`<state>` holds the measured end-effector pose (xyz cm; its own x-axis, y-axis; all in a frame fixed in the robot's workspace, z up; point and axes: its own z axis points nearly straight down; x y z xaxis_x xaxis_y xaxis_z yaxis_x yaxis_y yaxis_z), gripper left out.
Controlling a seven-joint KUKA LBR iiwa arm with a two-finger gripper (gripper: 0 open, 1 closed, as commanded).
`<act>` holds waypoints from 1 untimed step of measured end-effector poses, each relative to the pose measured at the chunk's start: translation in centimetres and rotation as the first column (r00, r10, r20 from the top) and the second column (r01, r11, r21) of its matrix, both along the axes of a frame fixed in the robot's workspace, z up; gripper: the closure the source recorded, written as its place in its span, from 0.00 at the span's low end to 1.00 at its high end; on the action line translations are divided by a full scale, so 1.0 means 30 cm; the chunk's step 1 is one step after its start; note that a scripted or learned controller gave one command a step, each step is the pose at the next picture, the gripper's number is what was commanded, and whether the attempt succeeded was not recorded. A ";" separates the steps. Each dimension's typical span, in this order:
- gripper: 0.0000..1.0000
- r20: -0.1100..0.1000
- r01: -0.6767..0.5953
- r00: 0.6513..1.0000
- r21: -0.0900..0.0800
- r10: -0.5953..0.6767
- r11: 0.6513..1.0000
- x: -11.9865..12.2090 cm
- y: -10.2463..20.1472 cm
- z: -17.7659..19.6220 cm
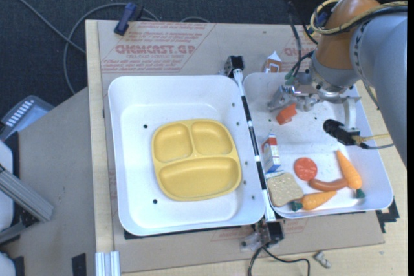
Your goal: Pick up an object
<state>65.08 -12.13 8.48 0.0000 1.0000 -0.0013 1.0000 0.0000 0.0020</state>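
Note:
My gripper (289, 97) hangs low over the back left part of the right bin (375, 168). Directly beneath its tip, touching or nearly touching it, lies a small orange-red block (286, 115). Whether the block is gripped is hidden from this angle. Toward the bin's front are a small red-and-white carton (270, 152), a red tomato slice (305, 169), a brown sausage (326, 184), two carrots (349, 169) (318, 200) and a slice of bread (284, 189).
The left bin (129, 139) holds a yellow three-compartment plate (195, 158). A small carton (272, 64) stands on the bench just behind the right bin. A blue object (126, 17) lies at the bench's back left corner.

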 end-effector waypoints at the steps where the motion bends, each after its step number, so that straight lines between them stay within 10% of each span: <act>1: 0.00 -0.004 -0.001 1.000 0.002 0.001 1.000 -0.026 0.075 0.032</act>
<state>64.30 -9.86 9.43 -0.0011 1.0000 0.0011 1.0000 0.0011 -0.0017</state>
